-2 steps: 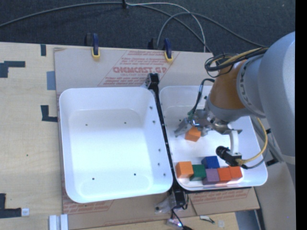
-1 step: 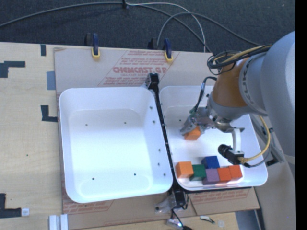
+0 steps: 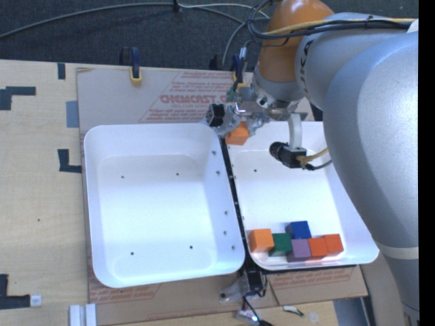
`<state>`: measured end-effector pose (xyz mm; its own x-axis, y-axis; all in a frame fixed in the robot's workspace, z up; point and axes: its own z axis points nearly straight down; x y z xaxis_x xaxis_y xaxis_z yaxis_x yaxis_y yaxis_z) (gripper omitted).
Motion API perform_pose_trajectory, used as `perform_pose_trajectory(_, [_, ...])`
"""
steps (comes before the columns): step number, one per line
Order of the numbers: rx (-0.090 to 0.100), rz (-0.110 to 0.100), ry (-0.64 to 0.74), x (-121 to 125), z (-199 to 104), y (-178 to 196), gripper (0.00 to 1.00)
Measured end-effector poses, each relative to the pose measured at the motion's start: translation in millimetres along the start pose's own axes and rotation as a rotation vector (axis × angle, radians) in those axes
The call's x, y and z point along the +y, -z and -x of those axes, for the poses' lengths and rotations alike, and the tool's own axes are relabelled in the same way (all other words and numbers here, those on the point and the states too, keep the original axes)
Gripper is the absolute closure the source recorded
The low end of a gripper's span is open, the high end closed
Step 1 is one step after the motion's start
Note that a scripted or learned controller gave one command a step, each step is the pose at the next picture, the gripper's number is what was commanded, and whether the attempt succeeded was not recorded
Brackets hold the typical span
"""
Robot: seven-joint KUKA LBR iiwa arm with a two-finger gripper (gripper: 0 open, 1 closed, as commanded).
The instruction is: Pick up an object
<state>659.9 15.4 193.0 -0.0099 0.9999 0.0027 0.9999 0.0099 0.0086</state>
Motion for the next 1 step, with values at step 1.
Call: perform_pose_trajectory(1, [0.0, 0.0, -0.004, 6.6, -70.2, 109.5, 1.0])
